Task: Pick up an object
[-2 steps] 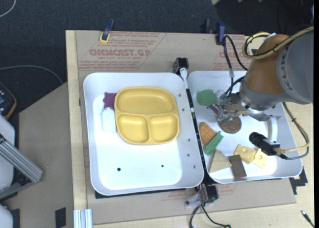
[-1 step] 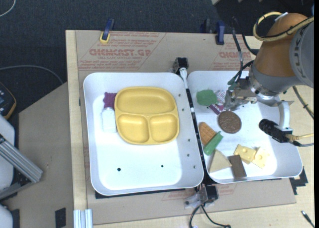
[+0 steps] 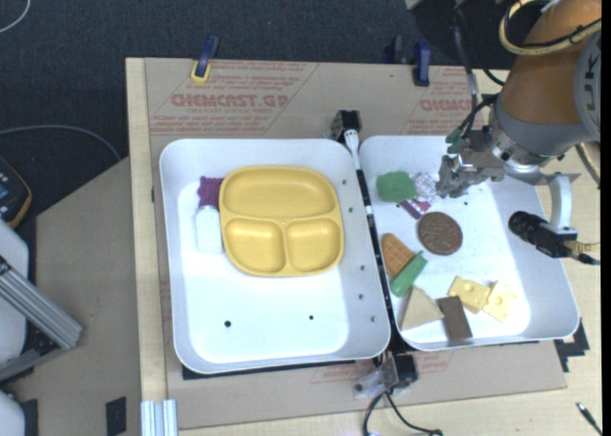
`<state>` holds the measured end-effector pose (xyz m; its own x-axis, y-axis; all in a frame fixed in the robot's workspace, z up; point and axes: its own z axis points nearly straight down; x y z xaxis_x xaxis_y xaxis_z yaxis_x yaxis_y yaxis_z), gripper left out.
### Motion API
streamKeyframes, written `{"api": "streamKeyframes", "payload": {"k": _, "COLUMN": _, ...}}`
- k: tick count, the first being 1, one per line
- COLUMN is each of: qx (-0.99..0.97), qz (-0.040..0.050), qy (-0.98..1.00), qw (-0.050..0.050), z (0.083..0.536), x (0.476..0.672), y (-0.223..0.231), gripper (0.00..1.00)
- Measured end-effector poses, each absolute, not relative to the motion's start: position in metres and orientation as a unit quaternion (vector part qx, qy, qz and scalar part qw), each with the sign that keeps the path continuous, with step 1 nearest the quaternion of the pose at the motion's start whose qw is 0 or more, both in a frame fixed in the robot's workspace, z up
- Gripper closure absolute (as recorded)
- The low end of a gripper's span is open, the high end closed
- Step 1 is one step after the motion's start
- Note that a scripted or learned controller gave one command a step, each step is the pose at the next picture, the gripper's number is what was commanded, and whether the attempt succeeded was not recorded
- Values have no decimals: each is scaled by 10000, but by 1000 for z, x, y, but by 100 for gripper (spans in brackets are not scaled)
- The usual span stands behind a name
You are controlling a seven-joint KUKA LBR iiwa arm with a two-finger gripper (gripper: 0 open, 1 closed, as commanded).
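My gripper hangs low over the back of the right bin, just right of a crinkled silver and purple wrapper and above a round brown cookie. A green flat piece lies to the wrapper's left. Toward the front lie an orange wedge, a green pickle-like stick, a tan triangle, a brown bar and yellow cheese pieces. Nothing shows between the fingers.
The left bin holds a yellow three-compartment tray, with a purple item and a white bottle at its left side. A black clip sits at the back between the bins.
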<state>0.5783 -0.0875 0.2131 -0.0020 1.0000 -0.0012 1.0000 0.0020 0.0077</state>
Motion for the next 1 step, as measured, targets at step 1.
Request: {"api": "streamKeyframes", "payload": {"k": 1, "qx": 7067, "qz": 11, "qy": 7075, "qw": 18, "z": 226, "x": 579, "y": -87, "gripper": 100}}
